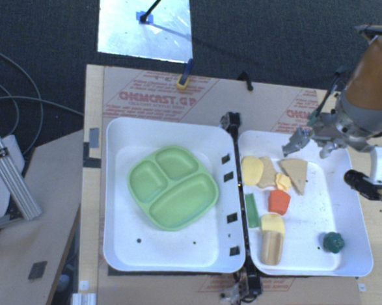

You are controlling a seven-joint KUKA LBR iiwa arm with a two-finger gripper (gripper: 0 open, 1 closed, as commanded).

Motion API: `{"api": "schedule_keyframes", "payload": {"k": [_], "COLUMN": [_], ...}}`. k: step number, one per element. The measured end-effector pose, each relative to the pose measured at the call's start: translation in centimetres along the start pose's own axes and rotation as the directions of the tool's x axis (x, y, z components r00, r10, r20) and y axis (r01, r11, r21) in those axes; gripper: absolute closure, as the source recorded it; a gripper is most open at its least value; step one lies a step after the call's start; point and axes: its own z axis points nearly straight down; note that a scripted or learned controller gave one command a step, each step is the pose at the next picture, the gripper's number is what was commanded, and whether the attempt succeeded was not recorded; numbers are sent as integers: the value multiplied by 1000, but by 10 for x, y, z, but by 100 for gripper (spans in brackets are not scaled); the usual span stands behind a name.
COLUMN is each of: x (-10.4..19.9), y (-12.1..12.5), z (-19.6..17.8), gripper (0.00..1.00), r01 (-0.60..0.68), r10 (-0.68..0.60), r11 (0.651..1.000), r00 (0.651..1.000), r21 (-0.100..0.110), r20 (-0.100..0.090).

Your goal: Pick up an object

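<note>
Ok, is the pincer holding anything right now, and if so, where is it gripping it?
Nothing is held. The pincer hovers open over the back edge of the right bin, with no object between its fingers. The tan wedge lies in the bin just below it.

Grey arm (370, 109) w/ orange band (upper wrist), metal hand (312, 143), black cable.

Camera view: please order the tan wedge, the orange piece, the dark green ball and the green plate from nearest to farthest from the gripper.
From the gripper:
1. Tan wedge, right bin's top.
2. Orange piece, right bin's middle.
3. Dark green ball, right bin's lower right.
4. Green plate, left bin.
</note>
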Motion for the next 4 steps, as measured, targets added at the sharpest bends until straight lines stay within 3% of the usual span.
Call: {"api": "schedule_keyframes", "payload": {"k": [1,2,3,4], "x": [3,27,27,76], "y": [-12,-56,-53,-8], "z": [158,152,141,46], "gripper": [0,0,100,100], "r01": [-3,-4,-4,7], "r10": [3,4,4,-8], "r11": [1000,1000,1000,1000], "r00": [1000,1000,1000,1000], "r21": [5,1,-3,-11], "r20": [-4,1,0,-1]}}
